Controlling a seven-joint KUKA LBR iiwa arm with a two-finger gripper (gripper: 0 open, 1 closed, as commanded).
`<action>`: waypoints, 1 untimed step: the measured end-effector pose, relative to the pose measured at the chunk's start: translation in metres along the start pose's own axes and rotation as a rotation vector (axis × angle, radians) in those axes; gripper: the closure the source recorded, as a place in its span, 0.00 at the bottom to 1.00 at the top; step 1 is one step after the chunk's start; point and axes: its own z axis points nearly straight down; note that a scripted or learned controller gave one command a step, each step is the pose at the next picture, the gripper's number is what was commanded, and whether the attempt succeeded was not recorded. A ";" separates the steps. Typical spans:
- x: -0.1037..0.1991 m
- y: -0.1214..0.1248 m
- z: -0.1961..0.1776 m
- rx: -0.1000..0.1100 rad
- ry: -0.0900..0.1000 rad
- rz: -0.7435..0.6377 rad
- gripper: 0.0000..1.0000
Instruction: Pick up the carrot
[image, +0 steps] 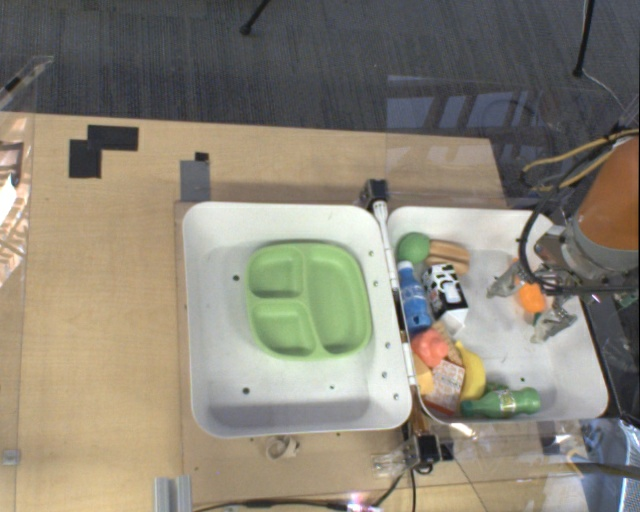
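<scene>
From the camera view above the pale wooden worktop (100, 330), the grey arm with its orange band comes in from the right edge, and the claw (531, 299) hangs low over the right-hand shallow white plastic bin (575, 375); its two grey fingers (503, 285) stand apart, one to the upper left and one to the lower right, with a small orange carrot-shaped toy (531, 297) showing right between them; whether they press on it or merely bracket it, I cannot tell, so I read the claw as open around the carrot rather than gripping it.

Well to the left of the claw, along the bin's left wall, lies a heap of other things: a green ball (412, 247), a blue plastic bottle (412, 298), a black-and-white patterned toy (446, 285), a pinkish-red soft-looking piece (433, 347), a yellow banana-shaped toy (471, 371); below and left of the claw lies a green plastic bottle (502, 403); further left, in the neighbouring white bin (215, 400), sits a light green divided plastic plate (306, 300).

As a judgement, the carrot is a light, stiff plastic or rubber toy, smooth and tapered, so it may squirt out sideways if pinched near the thin end; the best hold looks to be across its thickest middle, fingers square to its long axis; it stands apart from the heap, so nothing crowds the approach.
</scene>
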 end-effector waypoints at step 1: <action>-0.006 -0.003 0.037 0.005 -0.003 -0.196 0.00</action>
